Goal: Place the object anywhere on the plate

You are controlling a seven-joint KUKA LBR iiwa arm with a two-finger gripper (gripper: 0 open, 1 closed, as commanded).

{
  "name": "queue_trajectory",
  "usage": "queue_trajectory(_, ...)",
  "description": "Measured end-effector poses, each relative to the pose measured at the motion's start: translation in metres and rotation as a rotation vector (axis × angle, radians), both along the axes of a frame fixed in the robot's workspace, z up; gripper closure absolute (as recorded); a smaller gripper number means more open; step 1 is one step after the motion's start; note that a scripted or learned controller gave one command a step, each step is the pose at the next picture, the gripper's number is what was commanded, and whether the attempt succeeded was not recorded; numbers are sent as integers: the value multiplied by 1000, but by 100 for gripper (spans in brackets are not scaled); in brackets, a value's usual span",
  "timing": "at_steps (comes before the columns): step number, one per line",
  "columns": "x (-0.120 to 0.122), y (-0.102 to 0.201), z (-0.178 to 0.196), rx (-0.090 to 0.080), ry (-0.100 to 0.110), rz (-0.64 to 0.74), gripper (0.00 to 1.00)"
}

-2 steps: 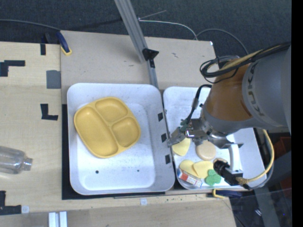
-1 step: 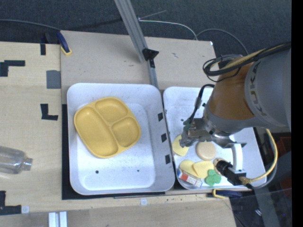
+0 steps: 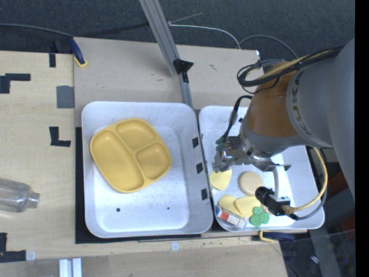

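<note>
Camera view from above takes in the desk (image 3: 34,126) with two white bins side by side. The left bin (image 3: 101,212) has a yellow plate (image 3: 130,153) with three compartments lying in its upper half, tilted a little against the bin's edges. The right bin (image 3: 300,154) carries a scatter of small food-like pieces: a pale yellow piece (image 3: 221,179) just beside the dividing wall, a cream round piece (image 3: 250,183) next to it, more yellow pieces (image 3: 239,204) nearer the front, a green piece (image 3: 260,217) and a small red and white packet (image 3: 232,219) at the front rim.

The arm (image 3: 277,108) reaches over the right bin and its tool (image 3: 222,161) hangs low at the bin's left side, right above or touching the pale yellow piece. How far the tool is parted, and whether it has anything, I cannot tell; the wrist hides that.

My judgement is that the step in hand is the pick, with nothing on the plate yet. To do it well, the tool should centre over one piece only, keep off the bin wall close on its left, and close fully before lifting. The lift should go straight up and clear both rims, then travel left and release low over any compartment so the piece does not bounce out.

A clear bottle (image 3: 14,193) lies on the desk at the left, well apart.
</note>
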State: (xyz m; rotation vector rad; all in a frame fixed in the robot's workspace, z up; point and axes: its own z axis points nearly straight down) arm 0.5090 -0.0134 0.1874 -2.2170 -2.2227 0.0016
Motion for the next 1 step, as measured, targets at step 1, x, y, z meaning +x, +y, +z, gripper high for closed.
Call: queue_trajectory(1, -24, 2, 76, 0, -7, 0, 100)
